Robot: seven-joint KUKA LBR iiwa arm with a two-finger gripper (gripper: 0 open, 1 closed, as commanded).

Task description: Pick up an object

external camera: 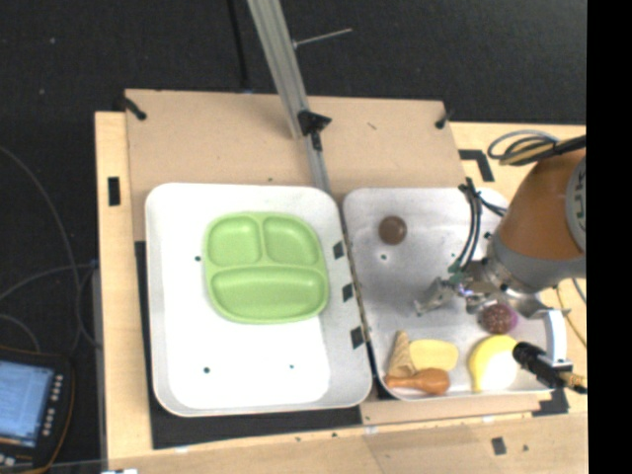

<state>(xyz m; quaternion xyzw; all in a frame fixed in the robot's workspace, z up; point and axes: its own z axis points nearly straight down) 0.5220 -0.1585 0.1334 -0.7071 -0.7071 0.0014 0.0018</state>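
Left bin [178, 363] bears green tray [265, 268]. Right bin [415, 215] holds arm [538, 225] reaching in. Gripper [434, 299] low over bin floor, nothing between fingers; spread cannot tell. Yellow ball [494, 361], cheese [433, 354], purple ball [497, 317] near front; brown ball [393, 229] at back.

The 2 bins [178, 294] are white on a tan bench [227, 131]. The divided plate [265, 267] is light green. In the right bin lie a brown ball [393, 229], a maroon berry [497, 317], a pale yellow wedge [434, 354], an orange-brown piece [425, 382] and a yellow-white fruit [494, 361].
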